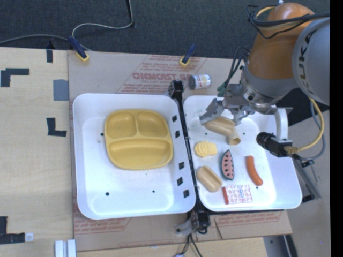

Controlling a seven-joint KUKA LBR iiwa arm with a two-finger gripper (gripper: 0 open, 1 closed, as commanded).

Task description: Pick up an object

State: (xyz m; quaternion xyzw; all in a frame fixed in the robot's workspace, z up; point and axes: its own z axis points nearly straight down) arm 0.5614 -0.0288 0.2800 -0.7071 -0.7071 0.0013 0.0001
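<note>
The right bin (289, 197) carries six toy foods: one tan bread piece (224, 128), corn (205, 149), watermelon slice (228, 165), sausage (254, 171), bun (208, 178) and checkered wafer (237, 194); the left bin (88, 186) carries one yellow divided plate (139, 138). The gripper (228, 113) spreads wide over the bread piece near the right bin's back-left corner, not gripping it

Light is even and fairly bright, seeming to come from overhead, and the two white bins (86, 159) come out close to overexposed, with a soft sheen on the yellow divided plate (138, 138) and a highlight on the arm's orange band (278, 42). Shadows are short and soft: a faint grey one lies under the plate's lower edge, and small ones sit beside the toy foods in the right bin, while the dark carpet (161, 9) at the top stays dim. Focus is moderate throughout, fine detail such as the print on the cardboard (155, 76) is slightly smeared, and the picture looks coarse and low in resolution.
</note>
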